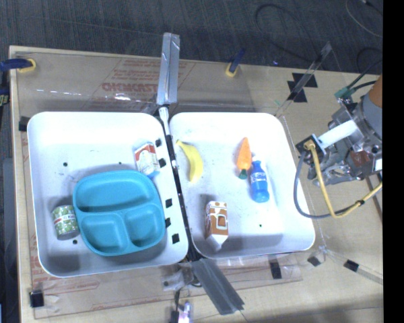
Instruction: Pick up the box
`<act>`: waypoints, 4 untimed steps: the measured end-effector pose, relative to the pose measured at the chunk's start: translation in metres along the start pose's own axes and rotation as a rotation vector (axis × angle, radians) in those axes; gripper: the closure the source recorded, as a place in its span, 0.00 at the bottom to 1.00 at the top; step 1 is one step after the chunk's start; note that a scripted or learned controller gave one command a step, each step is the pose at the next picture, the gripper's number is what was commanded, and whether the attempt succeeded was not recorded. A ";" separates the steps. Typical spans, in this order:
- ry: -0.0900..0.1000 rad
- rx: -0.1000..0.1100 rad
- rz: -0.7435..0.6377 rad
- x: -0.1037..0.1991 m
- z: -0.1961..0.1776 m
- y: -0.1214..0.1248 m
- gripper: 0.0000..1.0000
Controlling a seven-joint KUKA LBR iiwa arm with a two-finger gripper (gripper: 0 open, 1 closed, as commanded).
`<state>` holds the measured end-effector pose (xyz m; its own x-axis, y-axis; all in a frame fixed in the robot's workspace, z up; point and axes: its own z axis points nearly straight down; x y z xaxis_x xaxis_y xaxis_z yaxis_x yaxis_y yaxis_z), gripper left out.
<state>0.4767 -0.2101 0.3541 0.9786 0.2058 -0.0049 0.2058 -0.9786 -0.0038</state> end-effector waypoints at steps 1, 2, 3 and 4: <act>0.000 -0.001 -0.008 0.001 0.008 0.000 1.00; -0.003 0.002 -0.015 0.001 -0.002 -0.001 1.00; -0.007 0.005 -0.022 0.001 -0.011 -0.001 1.00; -0.011 0.008 -0.029 0.002 -0.021 -0.002 1.00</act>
<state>0.4784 -0.2078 0.3746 0.9721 0.2342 -0.0154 0.2341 -0.9721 -0.0124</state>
